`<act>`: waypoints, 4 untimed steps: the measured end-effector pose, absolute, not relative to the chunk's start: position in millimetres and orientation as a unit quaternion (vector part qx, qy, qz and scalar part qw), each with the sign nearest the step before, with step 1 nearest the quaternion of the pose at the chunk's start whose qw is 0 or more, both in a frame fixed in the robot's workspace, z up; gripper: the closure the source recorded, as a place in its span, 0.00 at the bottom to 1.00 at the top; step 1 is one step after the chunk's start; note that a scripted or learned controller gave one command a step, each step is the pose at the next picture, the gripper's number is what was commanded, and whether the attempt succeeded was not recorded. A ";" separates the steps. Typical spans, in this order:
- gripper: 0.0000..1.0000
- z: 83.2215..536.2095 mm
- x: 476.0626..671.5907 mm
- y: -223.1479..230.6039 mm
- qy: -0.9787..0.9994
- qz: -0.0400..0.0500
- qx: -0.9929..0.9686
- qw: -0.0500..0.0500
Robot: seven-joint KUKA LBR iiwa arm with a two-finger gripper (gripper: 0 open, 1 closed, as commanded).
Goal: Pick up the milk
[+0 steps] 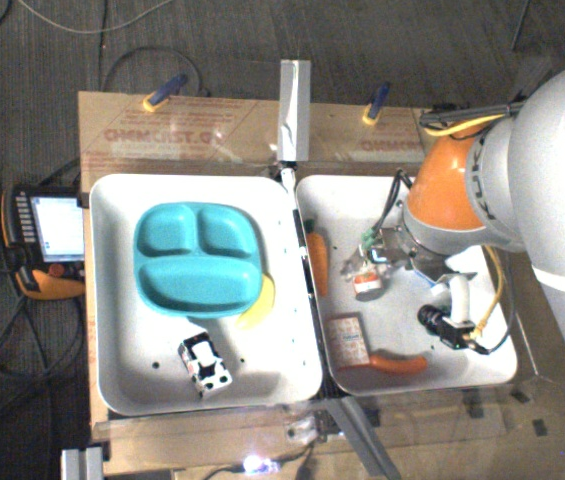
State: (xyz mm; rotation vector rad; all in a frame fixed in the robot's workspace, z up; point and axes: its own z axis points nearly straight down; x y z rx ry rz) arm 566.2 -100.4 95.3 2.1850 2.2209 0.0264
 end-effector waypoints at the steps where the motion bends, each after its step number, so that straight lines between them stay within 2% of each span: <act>1: 1.00 95.0 573.9 -98.5 0.685 0.006 0.729 0.008; 2: 1.00 97.1 506.0 -100.4 0.709 0.002 0.705 0.003; 3: 1.00 95.7 503.1 -100.1 0.713 0.007 0.701 0.010; 4: 1.00 95.5 508.1 -98.8 0.708 0.006 0.706 0.009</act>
